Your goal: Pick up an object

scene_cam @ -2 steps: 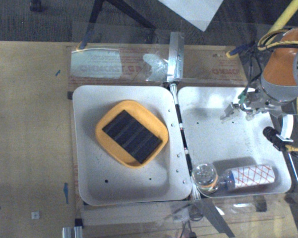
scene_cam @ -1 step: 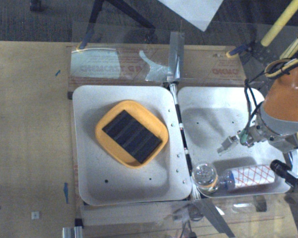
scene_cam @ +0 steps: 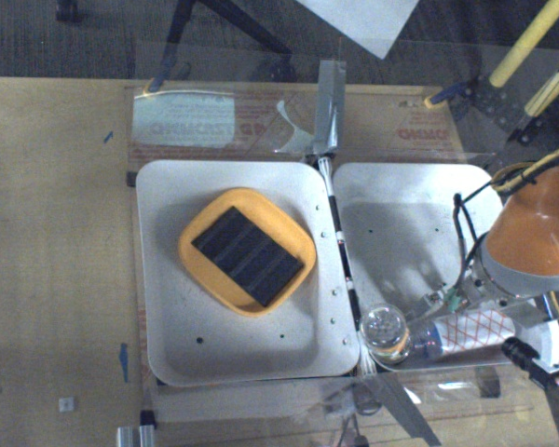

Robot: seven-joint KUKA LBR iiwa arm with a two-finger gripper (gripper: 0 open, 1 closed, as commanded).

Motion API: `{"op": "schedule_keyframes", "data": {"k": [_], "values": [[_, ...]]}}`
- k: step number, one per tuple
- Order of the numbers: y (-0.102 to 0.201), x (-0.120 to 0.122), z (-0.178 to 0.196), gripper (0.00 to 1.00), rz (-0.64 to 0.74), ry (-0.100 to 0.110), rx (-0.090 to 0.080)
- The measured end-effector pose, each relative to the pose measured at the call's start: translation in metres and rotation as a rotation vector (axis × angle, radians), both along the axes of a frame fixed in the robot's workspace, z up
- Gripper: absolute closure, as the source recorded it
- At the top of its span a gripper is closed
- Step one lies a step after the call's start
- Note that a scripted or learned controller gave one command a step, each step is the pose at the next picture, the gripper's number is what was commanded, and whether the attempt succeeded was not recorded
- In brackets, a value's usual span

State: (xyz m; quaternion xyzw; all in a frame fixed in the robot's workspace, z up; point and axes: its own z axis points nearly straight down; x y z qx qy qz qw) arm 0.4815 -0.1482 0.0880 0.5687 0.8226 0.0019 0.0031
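A yellow tray (scene_cam: 247,262) with a dark ribbed top lies tilted near the middle of the left bin (scene_cam: 168,194). In the right bin (scene_cam: 401,194), a clear jar (scene_cam: 384,331) stands at the near left corner, touching a packet with a red criss-cross pattern (scene_cam: 475,329) along the near edge. The arm (scene_cam: 533,236) hangs over the right bin's right edge, and the gripper (scene_cam: 456,298) sits just above the packet; its state cannot be told.

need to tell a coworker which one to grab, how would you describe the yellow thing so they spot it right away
Start at the left bin of the two white ones. The yellow object lies near its middle, tilted, with rounded corners. Its dark ribbed panel on top sets it apart from the clear bottle in the right bin.
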Motion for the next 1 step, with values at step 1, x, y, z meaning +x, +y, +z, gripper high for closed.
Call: {"op": "schedule_keyframes", "data": {"k": [1], "values": [[-0.0064,0.0314,-0.0004,0.00,-0.267,0.002,0.001]]}}
